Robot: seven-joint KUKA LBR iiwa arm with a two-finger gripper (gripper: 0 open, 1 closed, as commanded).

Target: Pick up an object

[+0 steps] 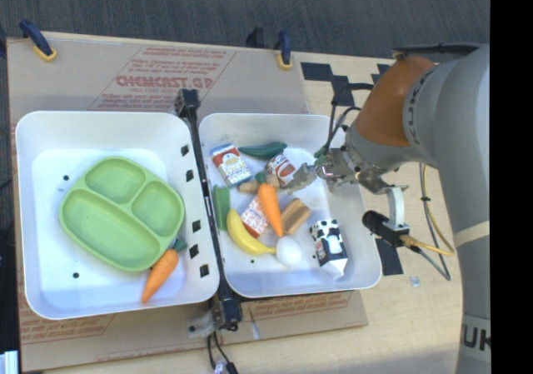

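My gripper hangs low over the upper right part of the right bin, reaching in from the right. Its tip is just beside a small red and white can. Below and to the left lie an orange carrot, a yellow banana, a bread roll, a white egg and a black and white milk carton. A red and white packet and a dark green vegetable lie at the bin's back. I see nothing held in the gripper.
The left bin holds a green divided plate and a second carrot at its front right. A black divider runs between the bins. The grey arm with its orange band and cables fill the bench's right side.
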